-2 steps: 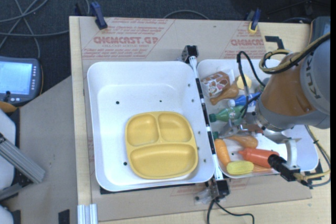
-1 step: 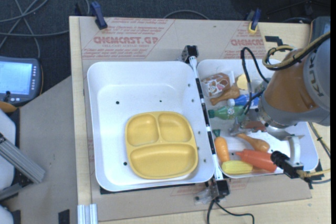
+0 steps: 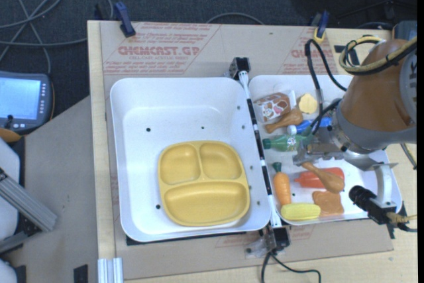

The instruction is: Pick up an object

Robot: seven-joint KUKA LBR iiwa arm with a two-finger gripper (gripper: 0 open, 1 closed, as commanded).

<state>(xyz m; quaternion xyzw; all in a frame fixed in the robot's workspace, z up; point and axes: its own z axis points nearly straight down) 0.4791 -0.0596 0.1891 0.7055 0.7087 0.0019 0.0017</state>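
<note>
The gripper (image 3: 310, 156) hangs low in the right bin (image 3: 285, 81), near the counter's (image 3: 165, 50) right edge. It is probably lining up on the toy drumstick (image 3: 326, 175), which lies just beside the carrot (image 3: 281, 187). I cannot tell how its jaws stand.

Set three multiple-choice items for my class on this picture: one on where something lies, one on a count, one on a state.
1. The yellow plate lies: A in the left bin; B in the right bin; C on the bare bench.
2. The plate's compartments number: A two; B three; C five.
3. The plate is: A flat, hollows up; B upside down; C standing on edge.

Answers: 1 A, it rests on the left bin's floor. 2 B, two small hollows sit above one wide one. 3 A, its hollows face the camera.
</note>
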